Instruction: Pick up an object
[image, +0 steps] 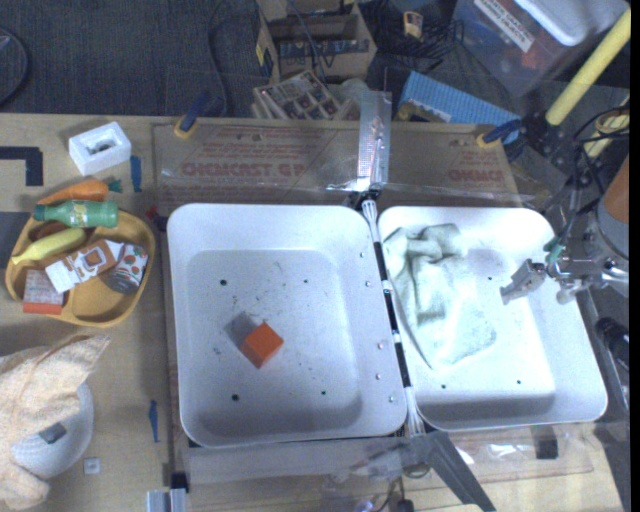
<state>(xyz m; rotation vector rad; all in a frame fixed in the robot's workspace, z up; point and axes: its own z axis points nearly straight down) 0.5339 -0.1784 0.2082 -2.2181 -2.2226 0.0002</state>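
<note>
An orange block (264, 344) lies in the left bin (200, 250), near its middle, with a small grey piece (241, 327) touching its upper left side. A crumpled white cloth (437, 290) covers the left half of the right bin (520, 390). My gripper (543, 280) hangs over the right bin's right side, to the right of the cloth and well apart from the orange block. Its fingers (518, 282) point left and look spread, with nothing between them.
A wooden bowl (110, 305) of toy food stands on the bench left of the bins. A white box (100, 147) sits at the far left back, a beige cloth (45, 400) at the front left. Clear plastic walls (260, 160) rise behind both bins.
</note>
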